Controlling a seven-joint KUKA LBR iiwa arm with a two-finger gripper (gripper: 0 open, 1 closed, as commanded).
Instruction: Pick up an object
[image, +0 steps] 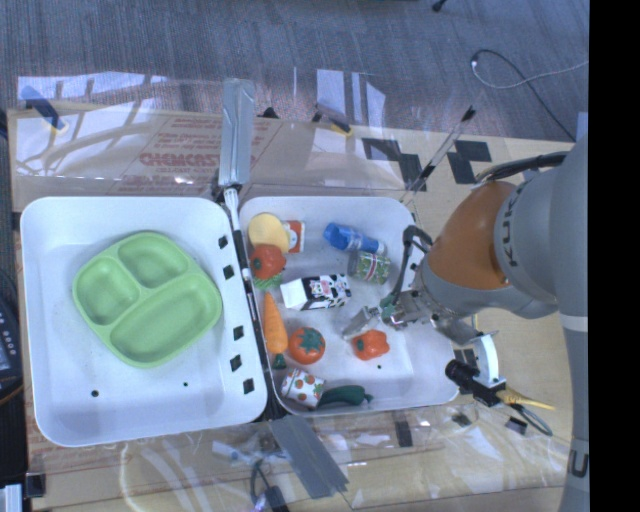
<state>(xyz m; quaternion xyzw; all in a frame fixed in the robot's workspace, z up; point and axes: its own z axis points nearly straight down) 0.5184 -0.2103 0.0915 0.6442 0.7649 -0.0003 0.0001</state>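
Observation:
My gripper (372, 320) hangs low in the right bin (430, 385), at its middle right, below the arm's orange band. A small red pepper (370, 345) lies just under and in front of it, apart from it as far as I can see. A black-and-white milk carton (315, 292) lies to the gripper's left, and a green-labelled can (370, 266) sits just behind it. Nothing shows held by the gripper.
The right bin also holds a blue bottle (350, 238), a yellow fruit (265, 230), two tomatoes (267, 262), a carrot (273, 322), a spotted cup (300, 387) and a dark green vegetable (345, 396). A green divided plate (148, 296) lies in the left bin (60, 400).

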